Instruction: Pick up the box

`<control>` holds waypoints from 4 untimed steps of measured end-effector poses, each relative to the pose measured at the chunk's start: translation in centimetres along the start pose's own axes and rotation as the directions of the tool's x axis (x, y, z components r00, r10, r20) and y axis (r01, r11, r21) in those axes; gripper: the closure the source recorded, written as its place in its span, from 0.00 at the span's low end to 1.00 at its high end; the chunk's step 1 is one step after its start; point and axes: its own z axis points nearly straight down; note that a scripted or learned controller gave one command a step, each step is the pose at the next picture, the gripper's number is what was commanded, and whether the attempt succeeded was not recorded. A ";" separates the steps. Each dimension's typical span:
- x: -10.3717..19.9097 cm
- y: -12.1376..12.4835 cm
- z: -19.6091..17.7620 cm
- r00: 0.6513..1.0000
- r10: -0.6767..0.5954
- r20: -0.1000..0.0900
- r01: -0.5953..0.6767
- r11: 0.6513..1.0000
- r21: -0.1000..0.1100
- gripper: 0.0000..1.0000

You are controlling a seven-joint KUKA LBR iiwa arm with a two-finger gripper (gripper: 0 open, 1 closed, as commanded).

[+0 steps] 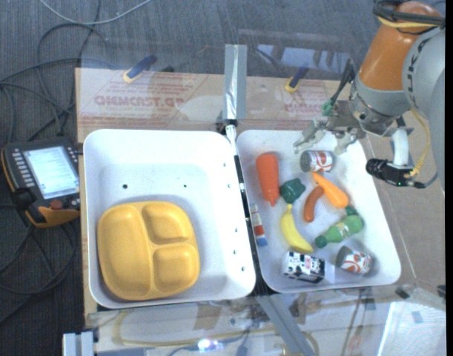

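The box (304, 266) is small, with a black and white pattern, and lies near the front edge of the right bin (385, 254). My gripper (328, 139) hangs over the far end of that bin, well behind the box, with its fingers spread and nothing between them. Just in front of the fingertips a small silver and red can (317, 161) lies on its side.
The right bin also holds an orange carrot (268, 176), a dark green piece (291, 190), an orange pepper (326, 191), a banana (291, 231), a green bottle (339, 230), a second can (354, 259) and a thin packet (257, 225). A yellow divided tray (148, 249) lies in the left bin (137, 154).
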 end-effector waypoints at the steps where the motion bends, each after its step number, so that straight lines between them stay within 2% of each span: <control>1: 3.2 -3.9 11.3 0.999 -0.034 0.004 0.034 0.999 -0.009 0.00; 2: 3.9 -8.3 7.7 1.000 -0.031 0.000 0.031 1.000 0.001 0.00; 3: 7.0 -13.4 2.4 0.995 -0.099 0.000 0.099 0.995 0.001 0.00; 4: 2.1 -15.4 6.7 1.000 -0.013 0.001 0.013 1.000 0.002 0.00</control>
